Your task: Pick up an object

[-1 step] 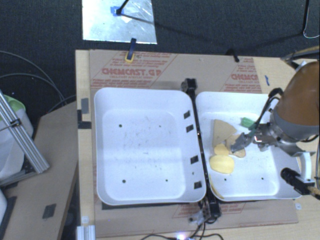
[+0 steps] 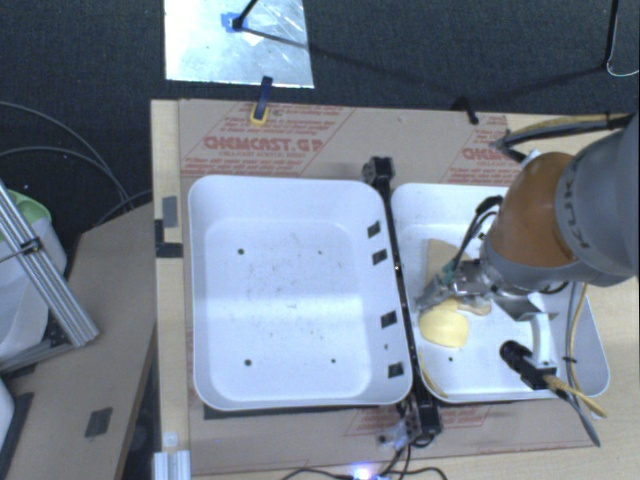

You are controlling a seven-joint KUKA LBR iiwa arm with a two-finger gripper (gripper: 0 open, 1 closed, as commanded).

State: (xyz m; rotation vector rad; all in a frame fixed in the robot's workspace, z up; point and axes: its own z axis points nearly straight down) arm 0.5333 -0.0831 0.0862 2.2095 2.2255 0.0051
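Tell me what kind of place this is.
Probably a robotics lab's bin-picking test bench: two white bins, the left bin and the right bin, sit on a board, a grey arm reaches in, and loose cables trail over dark carpet.

A metal sheet lies on dark carpet beyond the cardboard

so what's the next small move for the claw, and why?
Probably a short straight lift to test the grasp. The claw sits low in the right bin, right above the yellow object, and the view doesn't settle whether the object is caught. A tan flat piece lies just behind.
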